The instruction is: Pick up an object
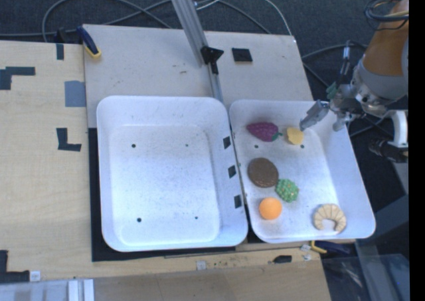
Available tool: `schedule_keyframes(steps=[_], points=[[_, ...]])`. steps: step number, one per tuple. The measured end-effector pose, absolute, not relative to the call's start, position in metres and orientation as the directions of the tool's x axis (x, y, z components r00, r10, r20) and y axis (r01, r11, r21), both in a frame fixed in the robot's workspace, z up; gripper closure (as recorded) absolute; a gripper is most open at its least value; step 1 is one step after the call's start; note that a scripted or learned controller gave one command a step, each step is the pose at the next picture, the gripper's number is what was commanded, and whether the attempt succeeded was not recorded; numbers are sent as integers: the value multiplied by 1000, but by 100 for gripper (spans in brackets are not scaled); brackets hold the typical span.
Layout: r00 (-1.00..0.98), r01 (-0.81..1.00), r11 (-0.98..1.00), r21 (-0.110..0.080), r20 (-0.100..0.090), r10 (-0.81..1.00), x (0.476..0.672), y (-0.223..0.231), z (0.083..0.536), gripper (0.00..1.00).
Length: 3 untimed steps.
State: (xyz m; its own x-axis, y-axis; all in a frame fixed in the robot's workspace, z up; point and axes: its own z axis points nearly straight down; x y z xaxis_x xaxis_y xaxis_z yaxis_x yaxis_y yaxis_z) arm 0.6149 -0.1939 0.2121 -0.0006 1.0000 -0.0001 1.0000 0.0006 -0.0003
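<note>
Just beside tool [312,120]: yellow piece [295,136], purple fruit [263,131]

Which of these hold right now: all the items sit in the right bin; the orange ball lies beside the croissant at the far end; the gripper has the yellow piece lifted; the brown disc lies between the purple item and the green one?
1. All items sit in the right bin. True.
2. The orange ball lies at the far end. False: it sits near the front edge, left of the croissant.
3. The gripper has lifted the yellow piece. False: the piece rests on the bin floor just below it.
4. The brown disc lies between the purple item and the green one. True.
</note>
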Motion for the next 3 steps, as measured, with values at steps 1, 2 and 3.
schedule_keyframes(steps=[1,2,3], points=[[-9,1000,9,3,2,1000,624,-43,276,0],[-2,1000,2,-1,0,1000,623,-48,285,100],[-6,1000,6,-9,0,1000,643,35,183,100]])
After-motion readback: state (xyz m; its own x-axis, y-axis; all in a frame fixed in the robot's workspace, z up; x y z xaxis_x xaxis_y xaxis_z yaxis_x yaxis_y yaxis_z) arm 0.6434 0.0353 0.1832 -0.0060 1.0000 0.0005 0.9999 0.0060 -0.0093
